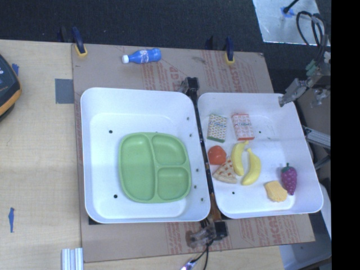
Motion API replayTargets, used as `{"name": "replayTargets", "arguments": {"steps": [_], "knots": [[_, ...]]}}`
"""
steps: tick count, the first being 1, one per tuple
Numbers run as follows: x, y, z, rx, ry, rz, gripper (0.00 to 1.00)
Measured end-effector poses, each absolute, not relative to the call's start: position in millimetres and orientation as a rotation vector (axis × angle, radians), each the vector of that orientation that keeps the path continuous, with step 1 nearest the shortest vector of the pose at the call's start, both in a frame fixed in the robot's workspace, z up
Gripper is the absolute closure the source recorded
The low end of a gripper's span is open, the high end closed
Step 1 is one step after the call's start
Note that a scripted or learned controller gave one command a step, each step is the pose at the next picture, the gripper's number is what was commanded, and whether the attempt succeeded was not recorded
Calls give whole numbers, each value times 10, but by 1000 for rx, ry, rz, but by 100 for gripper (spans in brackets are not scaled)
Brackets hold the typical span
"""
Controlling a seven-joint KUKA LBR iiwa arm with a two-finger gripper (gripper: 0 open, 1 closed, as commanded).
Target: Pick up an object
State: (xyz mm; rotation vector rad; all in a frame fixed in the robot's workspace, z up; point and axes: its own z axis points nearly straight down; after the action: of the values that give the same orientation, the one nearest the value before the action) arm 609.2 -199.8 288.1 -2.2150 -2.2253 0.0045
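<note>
The bench point(39, 167) is pale wood, and a brown cardboard sheet point(169, 72) printed with faded red lettering, too faint to read, lies over its middle. Two shallow white bins sit side by side on the sheet, their inner rims touching.

The left bin point(95, 111) holds one thing: a light green divided plate point(153, 166) with three compartments, one long one on the left and two smaller ones on the right, lying flat near the bin's centre.

The right bin point(270, 207) holds a cluster of toy food, any piece of which could be picked. Two yellow bananas point(247, 162) lie side by side near the middle, touching each other. Just left of them sit a red tomato point(217, 154) and, below it, a pizza slice point(225, 174) with a tan crust. Above these lie two small flat packets, apart from each other: a greenish packet point(217, 127) and a red-and-white packet point(242, 126); both carry print that is too small to read. Toward the bin's right side a purple bunch of grapes point(288, 178) rests touching a yellow-orange chunk point(275, 191) that may be cheese.

A small blue and white toy bottle point(142, 56) lies on its side on the cardboard beyond the left bin.

The gripper point(293, 91) sits at the right bin's far right corner, above the rim and well apart from the food; whether it is spread or closed I cannot tell, and nothing shows in its grasp.
</note>
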Motion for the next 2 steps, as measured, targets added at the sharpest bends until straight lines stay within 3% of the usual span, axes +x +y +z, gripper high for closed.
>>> {"name": "replayTargets", "arguments": {"steps": [1, 2], "knots": [[5931, -1557, 1239, -2212, -2224, 7, 0], [5746, -1410, 915, -2215, -2224, 5, 0]]}}
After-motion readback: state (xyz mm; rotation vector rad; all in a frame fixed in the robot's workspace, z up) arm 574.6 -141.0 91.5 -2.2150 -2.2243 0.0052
